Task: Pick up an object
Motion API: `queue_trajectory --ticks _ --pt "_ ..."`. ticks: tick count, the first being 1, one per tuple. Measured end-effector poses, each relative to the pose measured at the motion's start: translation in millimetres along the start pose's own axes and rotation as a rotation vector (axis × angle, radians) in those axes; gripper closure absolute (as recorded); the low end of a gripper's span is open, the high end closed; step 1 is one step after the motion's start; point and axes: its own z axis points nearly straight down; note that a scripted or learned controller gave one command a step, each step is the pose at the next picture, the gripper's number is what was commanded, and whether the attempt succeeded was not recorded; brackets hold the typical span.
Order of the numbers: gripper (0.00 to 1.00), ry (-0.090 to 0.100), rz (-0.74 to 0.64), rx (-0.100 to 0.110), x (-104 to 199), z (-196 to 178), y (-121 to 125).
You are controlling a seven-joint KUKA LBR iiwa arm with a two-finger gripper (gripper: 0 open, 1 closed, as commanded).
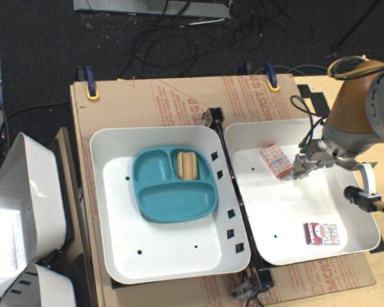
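In the right bin [256,138] lie two small packets: a red and white one [276,160] near the back and a purple and white one [321,233] near the front right. My gripper [302,167] hangs low at the right end of the red and white packet, close beside it. The left bin [113,155] holds a teal divided plate [175,184] with a tan wooden block [187,165] in its upper right compartment.
A black divider [233,192] runs between the two bins. Blue and yellow clamps [91,85] hold the cardboard base at the back. White containers [21,201] stand off the bench to the left. The arm's orange band [355,102] looms over the right bin's far right side.
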Motion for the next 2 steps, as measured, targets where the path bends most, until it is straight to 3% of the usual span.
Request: queue_trajectory --ticks 2 --pt "1.0 -0.001 -0.005 -0.005 3 -104 4"
